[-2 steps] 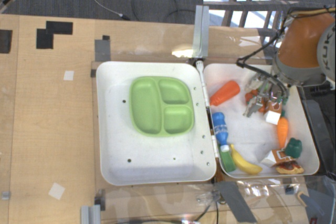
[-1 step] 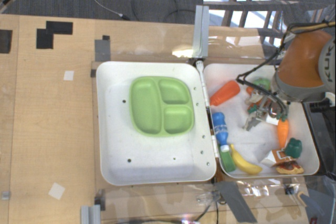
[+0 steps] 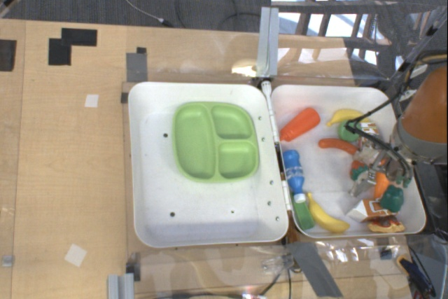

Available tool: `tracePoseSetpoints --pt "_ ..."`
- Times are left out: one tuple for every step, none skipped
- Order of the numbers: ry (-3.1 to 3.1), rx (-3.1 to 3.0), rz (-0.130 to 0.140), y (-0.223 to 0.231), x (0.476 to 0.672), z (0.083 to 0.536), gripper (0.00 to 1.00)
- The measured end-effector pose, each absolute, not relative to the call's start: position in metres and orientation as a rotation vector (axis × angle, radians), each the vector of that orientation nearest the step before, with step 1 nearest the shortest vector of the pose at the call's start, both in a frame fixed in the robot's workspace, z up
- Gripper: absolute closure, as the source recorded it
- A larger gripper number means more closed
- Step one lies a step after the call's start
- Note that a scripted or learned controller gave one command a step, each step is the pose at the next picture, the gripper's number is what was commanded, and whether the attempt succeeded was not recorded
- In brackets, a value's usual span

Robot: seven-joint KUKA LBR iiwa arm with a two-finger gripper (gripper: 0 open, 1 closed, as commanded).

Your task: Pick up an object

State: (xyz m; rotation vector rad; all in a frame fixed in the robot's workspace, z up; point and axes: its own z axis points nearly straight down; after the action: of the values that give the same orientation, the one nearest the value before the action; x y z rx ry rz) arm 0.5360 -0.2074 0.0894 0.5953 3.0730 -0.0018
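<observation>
So the wooden worktop [image 3: 63, 171] has two white bins sitting side by side. The left bin [image 3: 150, 220] holds a green divided plate [image 3: 213, 141], three compartments, lying flat a bit toward 12 o'clock from the bin's middle.

The right bin [image 3: 329, 96] is where all the clutter is. Going round it like a clock face: an orange carrot-looking toy [image 3: 300, 123] at about 11, a yellow banana [image 3: 344, 116] near 12 to 1, and a red chili-shaped piece [image 3: 338, 145] just under that banana. At 9 there's a blue bottle [image 3: 293, 171], and a second yellow banana [image 3: 326, 218] sits at roughly 7, with a small green and white bit [image 3: 301, 209] touching its upper end. Down at 4 to 5 there's a heap of small stuff, including a dark green piece [image 3: 393, 199] and an orange and white wrapper-ish thing [image 3: 383, 223].

The arm [image 3: 425, 119] comes in from 3 o'clock, orange band visible. The claw [image 3: 369, 168] is down in the right bin, over the pile at about 3 to 4. It's tangled up visually with the items there, so I honestly can't tell its state, or whether it has anything.
</observation>
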Motion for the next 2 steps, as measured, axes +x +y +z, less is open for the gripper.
tracePoseSetpoints --pt "3.057 0.648 0.000 -0.163 0.509 0.090 0.00" --pt "3.070 0.549 -0.003 -0.125 0.493 0.091 0.00"
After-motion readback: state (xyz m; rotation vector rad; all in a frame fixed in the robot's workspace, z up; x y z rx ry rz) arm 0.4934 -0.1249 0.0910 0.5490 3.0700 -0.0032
